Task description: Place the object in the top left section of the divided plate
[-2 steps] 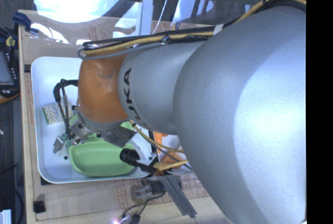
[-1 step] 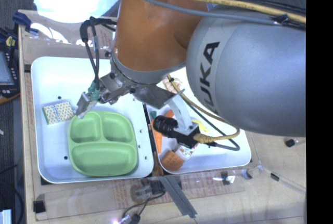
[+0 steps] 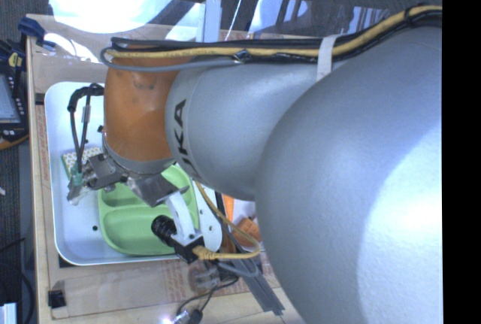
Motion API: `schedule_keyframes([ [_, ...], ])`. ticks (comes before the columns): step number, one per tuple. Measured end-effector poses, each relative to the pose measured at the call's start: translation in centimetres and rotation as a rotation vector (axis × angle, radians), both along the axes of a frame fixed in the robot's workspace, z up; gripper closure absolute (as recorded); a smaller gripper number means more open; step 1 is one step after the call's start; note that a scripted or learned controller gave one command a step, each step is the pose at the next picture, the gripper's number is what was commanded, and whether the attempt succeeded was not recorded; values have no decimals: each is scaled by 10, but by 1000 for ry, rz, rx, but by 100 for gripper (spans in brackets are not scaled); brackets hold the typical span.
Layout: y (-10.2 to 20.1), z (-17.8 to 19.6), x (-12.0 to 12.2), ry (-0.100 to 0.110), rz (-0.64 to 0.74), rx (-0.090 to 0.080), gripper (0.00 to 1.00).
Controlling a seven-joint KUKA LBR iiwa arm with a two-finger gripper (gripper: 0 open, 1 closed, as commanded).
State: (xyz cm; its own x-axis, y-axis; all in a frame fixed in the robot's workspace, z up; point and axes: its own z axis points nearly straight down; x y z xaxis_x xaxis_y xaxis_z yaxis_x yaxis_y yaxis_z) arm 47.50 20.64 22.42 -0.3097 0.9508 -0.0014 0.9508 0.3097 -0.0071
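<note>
A light green divided plate [image 3: 131,228] lies in the left white bin [image 3: 56,134], toward its front, with much of it covered by the arm. My gripper [image 3: 84,181] hangs just beyond the plate's far left edge, under the orange wrist band [image 3: 139,119]. Right beside it, over the bin floor, is a small pale speckled object with a green edge [image 3: 72,163]. Whether the gripper touches that object is unclear.
The grey arm covers the right bin and most of the bench. Something orange [image 3: 239,211] peeks out under the arm to the right of the plate. Cables run along the arm and loop near the bench's front edge [image 3: 210,270].
</note>
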Motion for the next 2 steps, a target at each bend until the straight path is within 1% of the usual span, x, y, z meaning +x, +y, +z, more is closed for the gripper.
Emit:
schedule_keyframes([
  [1, -8, -12, 13, -1, 394, 4, 0],
  [2, -12, 40, 2, -8, 648, 5, 0],
])
